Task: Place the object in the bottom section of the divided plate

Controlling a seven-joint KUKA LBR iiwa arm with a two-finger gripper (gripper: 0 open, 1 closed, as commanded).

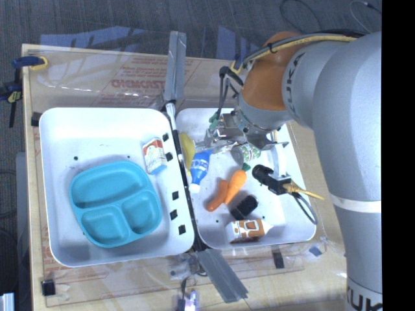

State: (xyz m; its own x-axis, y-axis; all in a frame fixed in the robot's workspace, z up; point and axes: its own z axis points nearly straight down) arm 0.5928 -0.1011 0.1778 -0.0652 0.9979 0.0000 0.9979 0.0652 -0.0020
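Hovering my pincer (224, 135), grip state unclear, over the right bin (295, 229) holding a carrot (227, 190); left bin (55, 131) holds the divided plate (115, 203).

Arm (337, 128): grey, enters from right, bulks across the upper right.
Orange band (269, 83): sits above wrist, facing camera.
Wrist: bent downward.
Gripper (227, 137): low, under wrist; metal parts seemingly point left, detail blurred.
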